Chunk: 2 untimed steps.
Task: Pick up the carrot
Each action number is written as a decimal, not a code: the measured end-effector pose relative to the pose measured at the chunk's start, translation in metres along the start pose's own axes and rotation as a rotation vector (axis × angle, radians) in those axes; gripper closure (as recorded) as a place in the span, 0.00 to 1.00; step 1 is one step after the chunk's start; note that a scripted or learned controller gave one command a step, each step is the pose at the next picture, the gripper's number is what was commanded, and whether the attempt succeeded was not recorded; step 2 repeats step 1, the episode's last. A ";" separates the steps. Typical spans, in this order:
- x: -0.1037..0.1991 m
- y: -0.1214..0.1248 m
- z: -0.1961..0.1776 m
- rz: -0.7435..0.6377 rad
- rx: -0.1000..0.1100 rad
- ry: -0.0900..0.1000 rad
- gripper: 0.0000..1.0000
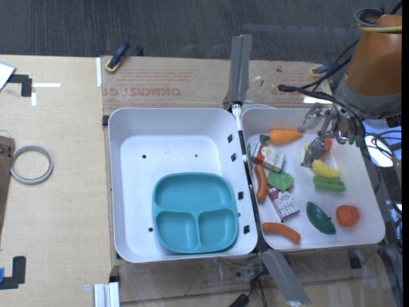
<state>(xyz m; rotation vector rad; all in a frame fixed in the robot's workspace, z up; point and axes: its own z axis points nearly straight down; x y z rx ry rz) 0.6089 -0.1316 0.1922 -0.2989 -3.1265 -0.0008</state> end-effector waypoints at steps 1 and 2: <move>-0.048 -0.013 -0.002 -0.339 -0.001 -0.004 0.00; -0.048 -0.013 -0.002 -0.339 -0.001 -0.004 0.00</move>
